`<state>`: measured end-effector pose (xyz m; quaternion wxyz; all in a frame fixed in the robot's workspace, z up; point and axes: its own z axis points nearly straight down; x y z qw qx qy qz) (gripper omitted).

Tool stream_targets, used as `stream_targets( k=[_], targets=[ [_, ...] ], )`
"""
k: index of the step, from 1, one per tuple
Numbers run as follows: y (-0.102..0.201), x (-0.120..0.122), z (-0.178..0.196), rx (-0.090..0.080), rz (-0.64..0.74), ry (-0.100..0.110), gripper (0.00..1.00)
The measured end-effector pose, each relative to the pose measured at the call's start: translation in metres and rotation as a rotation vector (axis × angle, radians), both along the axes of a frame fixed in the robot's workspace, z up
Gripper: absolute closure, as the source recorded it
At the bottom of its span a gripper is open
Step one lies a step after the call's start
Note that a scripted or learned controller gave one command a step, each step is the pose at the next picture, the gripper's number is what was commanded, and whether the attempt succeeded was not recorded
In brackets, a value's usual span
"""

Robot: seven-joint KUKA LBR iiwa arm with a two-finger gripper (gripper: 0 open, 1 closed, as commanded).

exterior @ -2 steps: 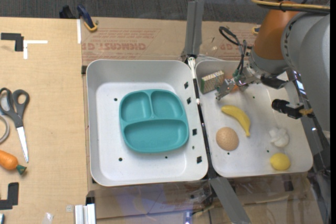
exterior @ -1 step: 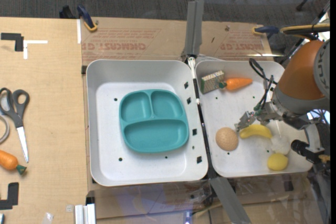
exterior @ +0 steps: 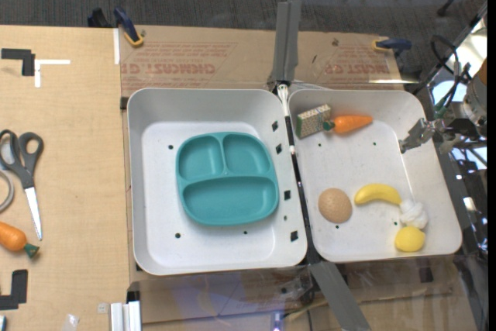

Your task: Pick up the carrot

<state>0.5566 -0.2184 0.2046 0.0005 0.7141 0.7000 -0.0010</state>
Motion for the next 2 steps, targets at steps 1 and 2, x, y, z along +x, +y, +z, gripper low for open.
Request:
stream_targets(
  k=[1, 2],
  targets=[
    [0.041, 0.055, -0.096, 0.002, 0.059, 0.002, 0.00],
    [0.055, 0.093, -0.109, -0.002, -0.303, 0.041, 0.00]
  ],
)
